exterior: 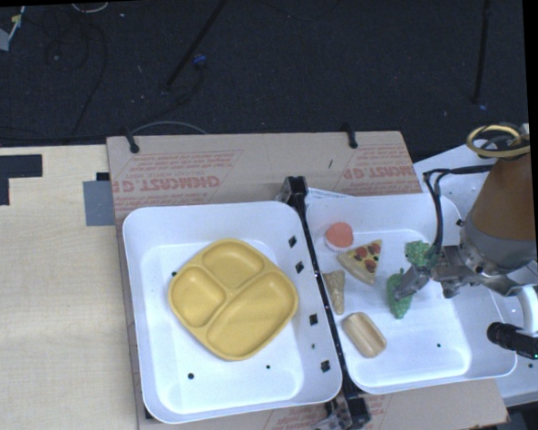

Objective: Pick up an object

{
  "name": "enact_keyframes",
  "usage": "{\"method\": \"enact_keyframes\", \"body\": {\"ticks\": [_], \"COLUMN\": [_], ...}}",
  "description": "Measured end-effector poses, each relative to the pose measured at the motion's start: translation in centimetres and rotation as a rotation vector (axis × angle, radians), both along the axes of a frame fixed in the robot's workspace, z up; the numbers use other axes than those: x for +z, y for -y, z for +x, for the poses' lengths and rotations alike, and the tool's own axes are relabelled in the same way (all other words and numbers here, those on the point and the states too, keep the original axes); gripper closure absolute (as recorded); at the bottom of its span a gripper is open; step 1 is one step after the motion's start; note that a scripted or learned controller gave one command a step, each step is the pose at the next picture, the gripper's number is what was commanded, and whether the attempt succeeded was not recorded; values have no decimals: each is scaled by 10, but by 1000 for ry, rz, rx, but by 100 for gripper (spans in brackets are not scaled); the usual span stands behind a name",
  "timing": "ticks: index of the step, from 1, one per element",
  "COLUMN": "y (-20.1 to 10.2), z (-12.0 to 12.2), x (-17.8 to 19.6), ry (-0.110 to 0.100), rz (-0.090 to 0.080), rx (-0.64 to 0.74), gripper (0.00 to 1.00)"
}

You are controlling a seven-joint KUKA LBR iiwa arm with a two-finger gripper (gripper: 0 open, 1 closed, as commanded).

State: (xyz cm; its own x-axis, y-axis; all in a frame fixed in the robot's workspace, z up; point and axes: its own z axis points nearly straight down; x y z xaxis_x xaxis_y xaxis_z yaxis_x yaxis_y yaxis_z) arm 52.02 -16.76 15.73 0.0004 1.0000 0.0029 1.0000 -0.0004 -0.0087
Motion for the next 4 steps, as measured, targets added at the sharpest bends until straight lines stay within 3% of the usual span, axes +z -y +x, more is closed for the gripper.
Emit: {"method": "enact_keyframes", "body": {"ticks": [1, 2, 4], "y": [-4, -2, 8], "z": [-11, -10, -13], "x": [-58, -45, 57], "ry": [-1, 3, 11], "rz": [1, -1, -4], "rx": [0, -3, 2], "gripper": [0, 100, 100]}}
